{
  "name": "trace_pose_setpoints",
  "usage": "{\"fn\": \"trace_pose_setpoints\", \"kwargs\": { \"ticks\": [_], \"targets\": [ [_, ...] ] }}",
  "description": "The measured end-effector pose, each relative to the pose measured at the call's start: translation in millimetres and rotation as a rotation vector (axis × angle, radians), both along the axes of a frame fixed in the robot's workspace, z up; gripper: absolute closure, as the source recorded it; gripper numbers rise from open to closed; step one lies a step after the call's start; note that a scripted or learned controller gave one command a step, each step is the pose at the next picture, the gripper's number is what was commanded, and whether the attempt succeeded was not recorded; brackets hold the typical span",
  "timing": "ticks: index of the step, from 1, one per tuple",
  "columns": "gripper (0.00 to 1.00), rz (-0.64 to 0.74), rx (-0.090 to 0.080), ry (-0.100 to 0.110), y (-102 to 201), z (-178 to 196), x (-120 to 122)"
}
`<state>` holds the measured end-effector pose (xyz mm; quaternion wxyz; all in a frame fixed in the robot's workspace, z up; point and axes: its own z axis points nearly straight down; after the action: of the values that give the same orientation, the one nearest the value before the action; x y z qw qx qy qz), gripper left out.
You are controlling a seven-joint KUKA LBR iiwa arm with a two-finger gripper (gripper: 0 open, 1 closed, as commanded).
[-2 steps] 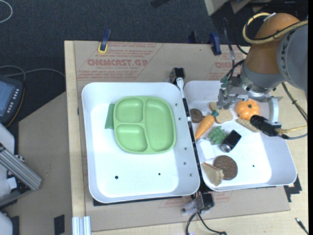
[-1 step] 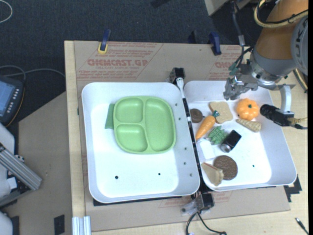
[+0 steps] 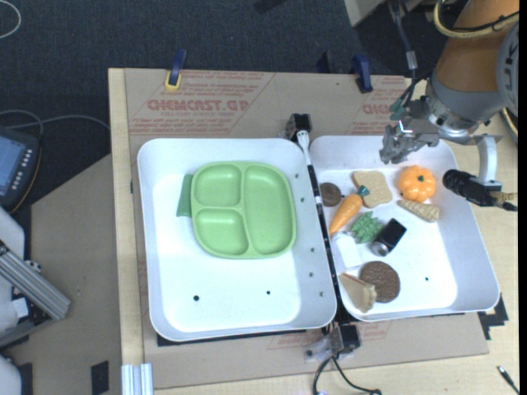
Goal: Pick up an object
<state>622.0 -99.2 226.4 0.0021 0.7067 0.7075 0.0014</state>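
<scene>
The right bin [image 3: 461, 262] holds several small items: an orange pumpkin [image 3: 417, 183], a carrot [image 3: 346, 211], a tan bread slice [image 3: 375, 188], a brown round piece [image 3: 330, 193], a green leafy piece [image 3: 363, 225], a small black block [image 3: 389, 235], a beige corn-like piece [image 3: 422, 211], a brown cookie [image 3: 382, 279] and a tan wedge [image 3: 357, 290]. My gripper [image 3: 397, 152] hangs over the bin's back edge, just up and left of the pumpkin and above the bread slice. Nothing shows between its fingers.
The left bin [image 3: 165, 245] holds a green divided plate [image 3: 243, 209]. A black divider runs between the bins. Clamps sit on the board's far edge. The arm's black side part [image 3: 471, 187] reaches over the right bin's right rim.
</scene>
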Motion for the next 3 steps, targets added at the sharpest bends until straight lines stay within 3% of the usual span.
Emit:
{"fn": "trace_pose_setpoints", "kwargs": {
  "ticks": [1, 2, 3],
  "targets": [
    [1.00, -0.003, 0.002, 0.009, 2.6, 2.2, -50.9],
    [1.00, 0.000, 0.003, 0.010, 33.1, 0.0, -100.0],
    [1.00, -0.002, 0.002, 0.009, 32.5, -10.0, -117.3]
  ]
}}
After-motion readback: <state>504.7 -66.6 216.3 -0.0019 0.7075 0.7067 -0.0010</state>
